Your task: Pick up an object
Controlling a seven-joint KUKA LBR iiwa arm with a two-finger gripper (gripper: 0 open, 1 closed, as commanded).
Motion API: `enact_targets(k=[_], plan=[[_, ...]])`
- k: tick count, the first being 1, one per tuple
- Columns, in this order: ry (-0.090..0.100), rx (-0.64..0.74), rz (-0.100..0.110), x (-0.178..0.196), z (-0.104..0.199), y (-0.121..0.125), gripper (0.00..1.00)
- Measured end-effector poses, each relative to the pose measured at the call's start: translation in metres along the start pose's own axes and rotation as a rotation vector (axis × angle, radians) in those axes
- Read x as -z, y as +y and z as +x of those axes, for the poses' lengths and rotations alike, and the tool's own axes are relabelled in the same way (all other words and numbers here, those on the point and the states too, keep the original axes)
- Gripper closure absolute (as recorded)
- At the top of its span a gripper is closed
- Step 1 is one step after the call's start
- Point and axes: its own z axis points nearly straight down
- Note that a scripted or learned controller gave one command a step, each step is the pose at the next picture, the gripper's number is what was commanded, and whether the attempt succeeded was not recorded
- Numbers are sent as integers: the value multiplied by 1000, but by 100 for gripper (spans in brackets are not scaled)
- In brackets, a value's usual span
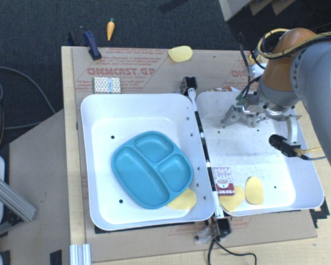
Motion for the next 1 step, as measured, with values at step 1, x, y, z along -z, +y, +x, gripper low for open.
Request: enact_targets(k=[1], plan=[[-2,1,-4,1,-2,15,0]])
